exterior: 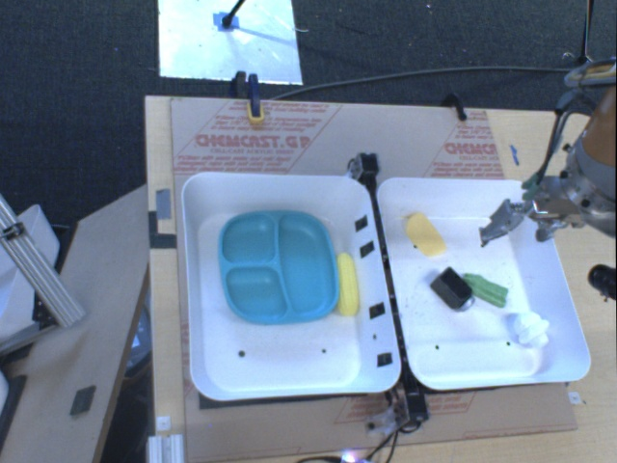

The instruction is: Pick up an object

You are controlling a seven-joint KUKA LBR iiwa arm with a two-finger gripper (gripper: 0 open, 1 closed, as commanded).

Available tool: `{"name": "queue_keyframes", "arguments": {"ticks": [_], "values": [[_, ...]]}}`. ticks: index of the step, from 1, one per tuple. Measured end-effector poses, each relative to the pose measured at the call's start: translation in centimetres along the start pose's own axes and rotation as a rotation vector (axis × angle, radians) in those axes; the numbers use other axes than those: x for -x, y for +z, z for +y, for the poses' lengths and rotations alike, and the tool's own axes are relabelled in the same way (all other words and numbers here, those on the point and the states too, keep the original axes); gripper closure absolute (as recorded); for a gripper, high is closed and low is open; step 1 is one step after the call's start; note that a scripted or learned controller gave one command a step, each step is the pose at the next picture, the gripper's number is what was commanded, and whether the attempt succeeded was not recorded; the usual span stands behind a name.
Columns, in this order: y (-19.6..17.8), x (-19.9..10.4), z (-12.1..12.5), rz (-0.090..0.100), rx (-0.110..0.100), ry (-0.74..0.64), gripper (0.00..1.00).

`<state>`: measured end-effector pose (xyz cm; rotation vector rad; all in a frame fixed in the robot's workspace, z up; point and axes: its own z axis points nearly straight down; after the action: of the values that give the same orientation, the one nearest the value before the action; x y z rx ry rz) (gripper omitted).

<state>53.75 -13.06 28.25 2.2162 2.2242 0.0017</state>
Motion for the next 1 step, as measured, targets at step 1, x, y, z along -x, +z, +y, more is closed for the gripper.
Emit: {"name": "queue_keyframes", "arguments": {"ticks": [1], "values": [[5.57, 0.44, 0.85, 0.001, -0.005, 0.002, 0.0]]}}
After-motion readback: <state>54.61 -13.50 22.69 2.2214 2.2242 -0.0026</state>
